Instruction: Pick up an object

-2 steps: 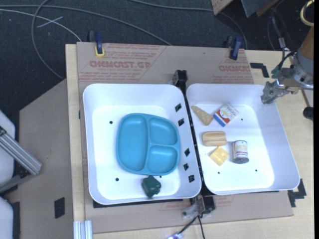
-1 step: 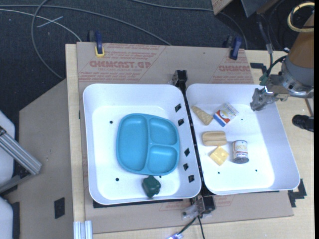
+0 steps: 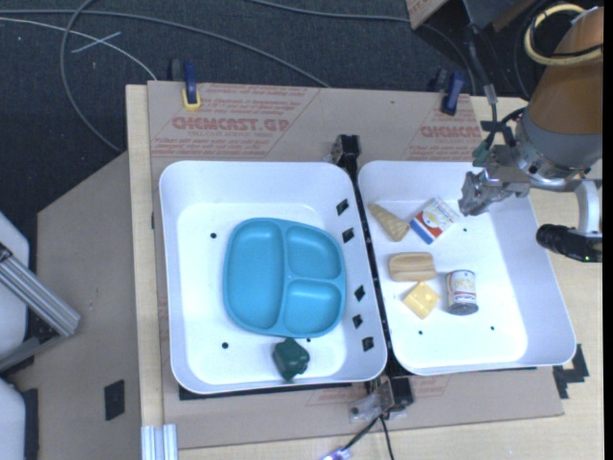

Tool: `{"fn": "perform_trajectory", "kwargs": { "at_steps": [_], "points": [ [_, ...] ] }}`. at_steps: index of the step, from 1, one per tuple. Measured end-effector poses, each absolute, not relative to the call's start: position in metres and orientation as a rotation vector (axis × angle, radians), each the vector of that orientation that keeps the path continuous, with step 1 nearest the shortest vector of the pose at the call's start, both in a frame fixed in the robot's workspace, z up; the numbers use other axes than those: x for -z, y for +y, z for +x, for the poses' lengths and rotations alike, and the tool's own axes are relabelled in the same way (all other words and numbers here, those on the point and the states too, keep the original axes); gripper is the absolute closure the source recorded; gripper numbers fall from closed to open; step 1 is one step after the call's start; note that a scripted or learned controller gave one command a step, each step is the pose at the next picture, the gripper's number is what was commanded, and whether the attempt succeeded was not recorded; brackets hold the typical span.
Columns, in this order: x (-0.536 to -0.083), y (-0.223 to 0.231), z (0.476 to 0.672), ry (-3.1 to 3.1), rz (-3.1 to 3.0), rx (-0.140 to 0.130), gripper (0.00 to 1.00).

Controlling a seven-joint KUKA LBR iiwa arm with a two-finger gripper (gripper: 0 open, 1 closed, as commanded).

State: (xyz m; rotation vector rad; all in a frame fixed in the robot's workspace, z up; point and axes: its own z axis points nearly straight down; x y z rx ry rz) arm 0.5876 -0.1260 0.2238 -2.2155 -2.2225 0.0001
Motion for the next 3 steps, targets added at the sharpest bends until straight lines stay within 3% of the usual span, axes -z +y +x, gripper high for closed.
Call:
{"fn": "perform_trajectory", "kwargs": {
  "at_steps": [3],
  "points": [
    [-0.209,0.023,0.542,-2.223,-2.213,-0.002,1.00]
  ]
}}
